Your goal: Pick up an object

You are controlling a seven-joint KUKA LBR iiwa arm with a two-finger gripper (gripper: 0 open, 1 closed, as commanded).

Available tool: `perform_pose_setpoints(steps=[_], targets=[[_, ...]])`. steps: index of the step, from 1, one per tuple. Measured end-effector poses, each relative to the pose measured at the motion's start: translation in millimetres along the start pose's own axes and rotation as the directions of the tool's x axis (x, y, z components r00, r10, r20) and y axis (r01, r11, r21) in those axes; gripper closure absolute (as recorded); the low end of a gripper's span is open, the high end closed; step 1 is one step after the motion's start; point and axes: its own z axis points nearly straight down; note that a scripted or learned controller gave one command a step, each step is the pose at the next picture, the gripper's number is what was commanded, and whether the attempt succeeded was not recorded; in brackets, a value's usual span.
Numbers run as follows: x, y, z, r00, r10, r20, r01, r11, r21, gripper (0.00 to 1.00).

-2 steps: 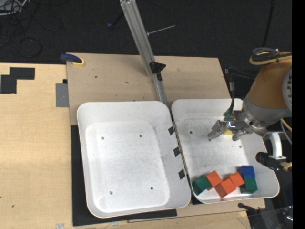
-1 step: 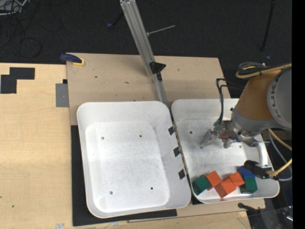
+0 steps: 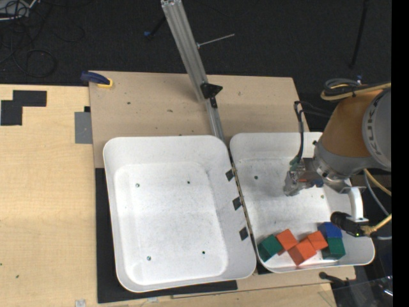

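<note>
While the arm (image 3: 358, 139) hangs over the right bin (image 3: 268, 152), nothing is seen gripped, and the state of the gripper (image 3: 295, 185) cannot be told from this slant. The blocks are gathered at the bin's five o'clock corner: two orange blocks (image 3: 303, 247), a green block (image 3: 271, 245) at nine o'clock of them, a blue block (image 3: 331, 230) at two o'clock. They lie touching, well apart from the gripper. A good pick would probably be made by choosing a block at the cluster's edge, such as the green one, so that neighbours are not nudged and the bin wall is not struck. The left bin (image 3: 169, 210) is set just beside, on a pale wooden worktop (image 3: 45, 190). A slanted metal rail (image 3: 188, 50) is seen at twelve o'clock, with dark floor and cables behind.
</note>
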Motion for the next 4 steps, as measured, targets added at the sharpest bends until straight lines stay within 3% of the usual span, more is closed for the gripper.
perform_pose_setpoints(steps=[3, 4], targets=[[-1, -4, -134, 1.0, -0.011, 0.002, 0.011, 1.0, -0.008, 1.0], [48, -24, -130, 1.0, -0.014, -0.001, 0.014, 1.0, -0.001, 1.0]])
